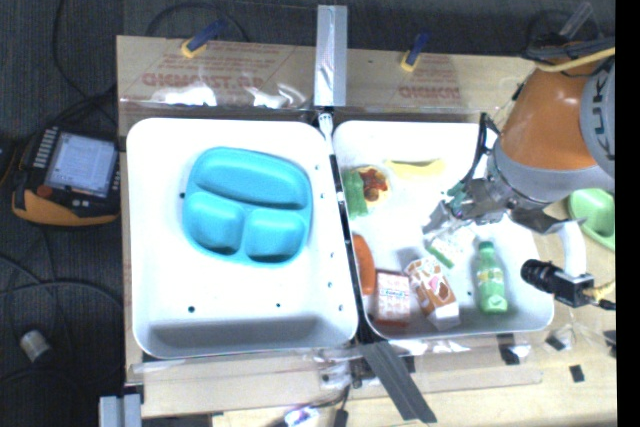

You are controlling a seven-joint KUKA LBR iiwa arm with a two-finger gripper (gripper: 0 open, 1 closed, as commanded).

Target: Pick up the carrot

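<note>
Over the right bin, the tool hangs right of the carrot.

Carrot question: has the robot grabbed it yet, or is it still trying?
Not yet. The carrot lies flat along the left wall of the right bin, with nothing touching it. The pincer is over the middle of that bin, to the carrot's right and apart from it, nearer the green bottle. Left to do: move to the carrot, grasp it and lift.
</note>
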